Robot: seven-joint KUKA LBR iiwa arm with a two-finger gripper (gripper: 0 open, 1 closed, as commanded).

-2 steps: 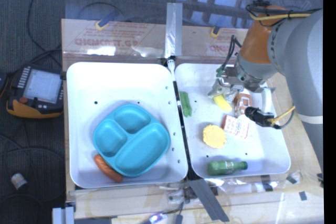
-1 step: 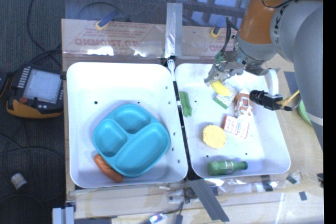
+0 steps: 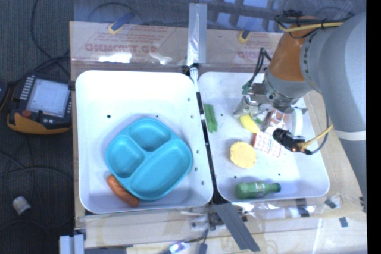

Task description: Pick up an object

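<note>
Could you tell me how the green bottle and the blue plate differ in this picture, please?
The green bottle lies in the right bin; the blue plate sits in the left bin. The bottle is small and slim, the plate broad, taking up much of its bin's floor. The bottle is a closed container lying on its side, the plate an open dish split into three compartments. Both rest apart from the gripper.
</note>
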